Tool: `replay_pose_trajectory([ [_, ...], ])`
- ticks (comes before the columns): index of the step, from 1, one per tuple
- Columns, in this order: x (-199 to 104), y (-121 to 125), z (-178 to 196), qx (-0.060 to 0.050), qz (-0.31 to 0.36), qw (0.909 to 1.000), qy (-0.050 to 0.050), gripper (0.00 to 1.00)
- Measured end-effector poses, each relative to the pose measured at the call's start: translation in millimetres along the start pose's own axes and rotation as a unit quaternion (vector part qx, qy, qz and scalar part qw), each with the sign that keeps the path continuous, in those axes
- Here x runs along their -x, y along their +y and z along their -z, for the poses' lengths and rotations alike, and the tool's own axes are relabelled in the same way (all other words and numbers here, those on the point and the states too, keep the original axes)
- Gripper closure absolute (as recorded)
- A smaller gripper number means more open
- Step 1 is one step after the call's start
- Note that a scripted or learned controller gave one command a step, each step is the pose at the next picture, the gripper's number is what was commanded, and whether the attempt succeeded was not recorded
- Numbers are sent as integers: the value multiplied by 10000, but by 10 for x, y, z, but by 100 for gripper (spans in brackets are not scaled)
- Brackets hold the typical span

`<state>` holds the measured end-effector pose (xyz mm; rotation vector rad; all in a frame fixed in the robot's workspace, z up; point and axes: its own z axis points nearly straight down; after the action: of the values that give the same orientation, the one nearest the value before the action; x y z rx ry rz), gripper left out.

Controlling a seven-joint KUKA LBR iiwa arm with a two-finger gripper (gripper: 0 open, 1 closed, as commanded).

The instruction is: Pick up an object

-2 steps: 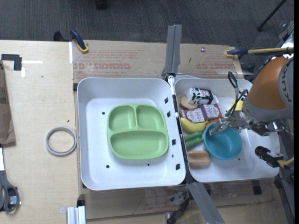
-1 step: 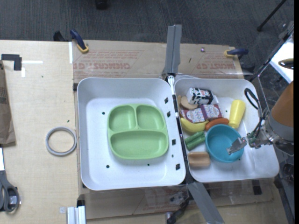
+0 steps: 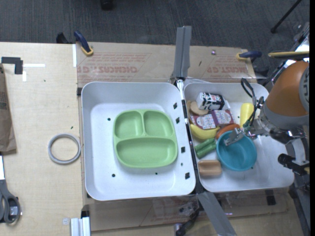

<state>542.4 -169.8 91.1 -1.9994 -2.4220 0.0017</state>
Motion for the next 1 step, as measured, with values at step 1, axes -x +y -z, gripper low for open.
replay_pose_trajectory([
  [1, 6, 282, 598, 9, 443, 9990, -7, 0],
])
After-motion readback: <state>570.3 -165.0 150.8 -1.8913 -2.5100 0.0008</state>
